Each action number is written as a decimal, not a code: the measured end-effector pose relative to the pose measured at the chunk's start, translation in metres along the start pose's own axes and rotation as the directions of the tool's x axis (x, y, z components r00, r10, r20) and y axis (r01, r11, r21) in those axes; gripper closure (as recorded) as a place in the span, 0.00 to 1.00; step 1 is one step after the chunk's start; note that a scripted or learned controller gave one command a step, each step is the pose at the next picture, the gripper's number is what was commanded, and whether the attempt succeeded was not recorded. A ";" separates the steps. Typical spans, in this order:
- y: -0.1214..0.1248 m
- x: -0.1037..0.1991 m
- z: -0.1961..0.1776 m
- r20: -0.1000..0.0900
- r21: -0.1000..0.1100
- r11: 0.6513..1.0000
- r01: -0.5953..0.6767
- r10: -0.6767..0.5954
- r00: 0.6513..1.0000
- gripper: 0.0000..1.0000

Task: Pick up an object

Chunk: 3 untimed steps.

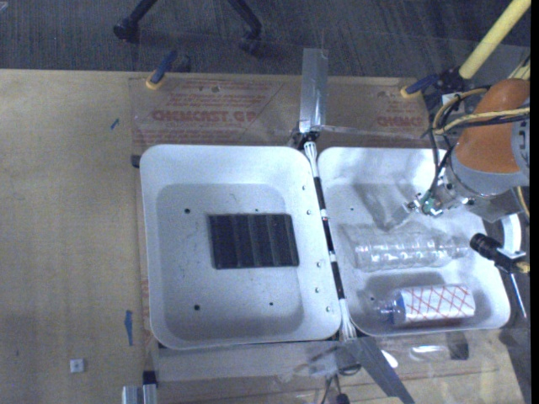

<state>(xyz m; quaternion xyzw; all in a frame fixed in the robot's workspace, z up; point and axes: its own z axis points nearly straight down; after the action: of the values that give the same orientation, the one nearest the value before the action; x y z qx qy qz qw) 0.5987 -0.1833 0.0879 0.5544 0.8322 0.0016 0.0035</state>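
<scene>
Clear plastic is my worry: nearest me in the right bin (503,305) lies a small bottle with a red-checked label (431,305), and just beyond it a transparent bottle (408,252) on its side, slick, round and likely to roll or squirt away if I pinch off-centre. Farther back the claw (427,204) hovers over crumpled clear wrap (383,202); whether it is wide or narrow, I cannot tell.

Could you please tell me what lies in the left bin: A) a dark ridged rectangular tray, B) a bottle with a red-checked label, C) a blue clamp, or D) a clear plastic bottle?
A: a dark ridged tray lies flat in the middle of the left bin.
</scene>
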 end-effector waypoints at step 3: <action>0.045 0.063 0.000 -0.002 0.000 0.998 -0.063 0.063 0.998 0.00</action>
<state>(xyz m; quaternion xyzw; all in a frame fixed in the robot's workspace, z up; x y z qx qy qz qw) 0.6157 -0.1075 0.0883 0.5803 0.8144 0.0021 0.0026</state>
